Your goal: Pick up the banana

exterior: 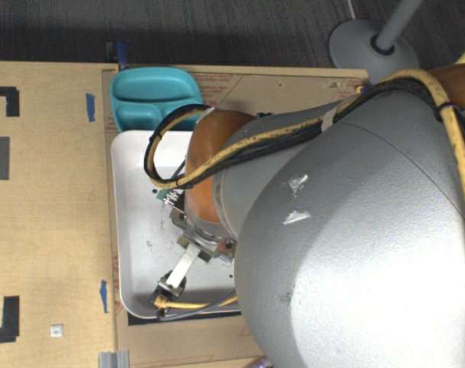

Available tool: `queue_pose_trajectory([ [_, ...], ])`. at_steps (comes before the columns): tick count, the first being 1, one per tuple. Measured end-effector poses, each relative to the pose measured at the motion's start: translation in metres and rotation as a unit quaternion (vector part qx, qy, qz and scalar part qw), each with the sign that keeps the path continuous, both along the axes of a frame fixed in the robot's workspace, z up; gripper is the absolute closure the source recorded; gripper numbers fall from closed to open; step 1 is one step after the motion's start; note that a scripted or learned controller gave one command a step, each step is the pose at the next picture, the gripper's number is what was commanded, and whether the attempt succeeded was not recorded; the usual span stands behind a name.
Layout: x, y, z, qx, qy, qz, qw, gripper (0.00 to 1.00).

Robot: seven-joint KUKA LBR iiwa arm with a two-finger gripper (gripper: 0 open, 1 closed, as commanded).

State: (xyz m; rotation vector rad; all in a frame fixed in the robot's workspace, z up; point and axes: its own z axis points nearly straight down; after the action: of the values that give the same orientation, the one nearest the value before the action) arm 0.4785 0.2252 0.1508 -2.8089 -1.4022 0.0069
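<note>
Arm pose: the grey arm (347,228) comes in from the right and its bulk covers most of the right half of the view. We see the orange band (205,167) above the wrist, over the middle of the white bin (136,228). The arm points steeply down into that bin. Below the band we make out the metal wrist flange (194,234), low over the bin floor. The gripper is tucked under the wrist and the arm's mass, so we cannot tell whether it is open or closed, nor whether anything sits in it. A loop of black and yellow cable (157,148) swings out from the band, over the bin's far-left corner.

Banana: we cannot tell where it lies. The bare part of the bin floor we can see is plain white with a few dark specks. There is a small green scrap (168,195) just beside the band, too small for us to identify.

Surface: the bin sits in a tan board bench (48,205). A teal moulded tray (155,94) rests at the bin's far rim. On the board to the left we note black tape marks (6,102) and short strips of blue tape (90,107).

Room: beyond the bench we see dark grey carpet (217,14). At upper right stands a round grey base with a slanted pole (366,44).
</note>
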Motion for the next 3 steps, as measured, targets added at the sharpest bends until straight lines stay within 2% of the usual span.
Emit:
queue_pose_trajectory([
  [1, 0.0, 0.0, 0.0, 0.0, 0.001, 0.0, 1.0, 0.0],
  [2, 0.0, -0.001, 0.026, 0.0008, -0.001, 0.222, 0.9751, 0.0],
  [3, 0.003, -0.001, -0.059, 0.001, -0.001, 0.268, 0.9635, 0.0],
])
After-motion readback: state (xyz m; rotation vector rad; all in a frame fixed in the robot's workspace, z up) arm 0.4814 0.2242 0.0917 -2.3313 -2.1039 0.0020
